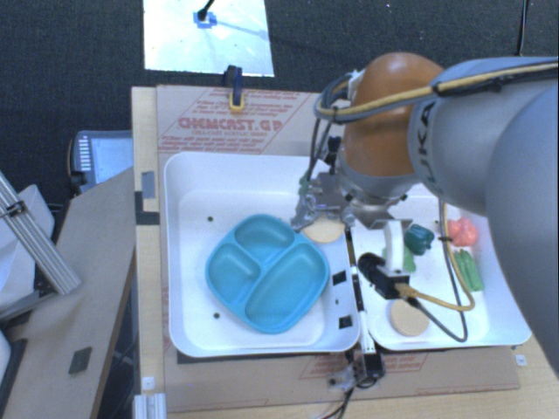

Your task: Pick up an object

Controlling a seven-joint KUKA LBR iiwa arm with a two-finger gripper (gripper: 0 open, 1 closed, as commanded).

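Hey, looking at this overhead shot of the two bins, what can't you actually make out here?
- End effector, camera view: its tip sits by the tan disc; the wrist above hides whether it grips anything.
- Right bin: the arm covers its far side and right part.
- Pink object: partly cut off by the arm, shape unclear.
- Teal object: too small to identify.
- Blue divided plate: fully visible.

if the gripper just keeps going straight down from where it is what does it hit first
Most likely the pale round disc just under the gripper at the blue plate's edge in the left bin, though depth is hard to judge.
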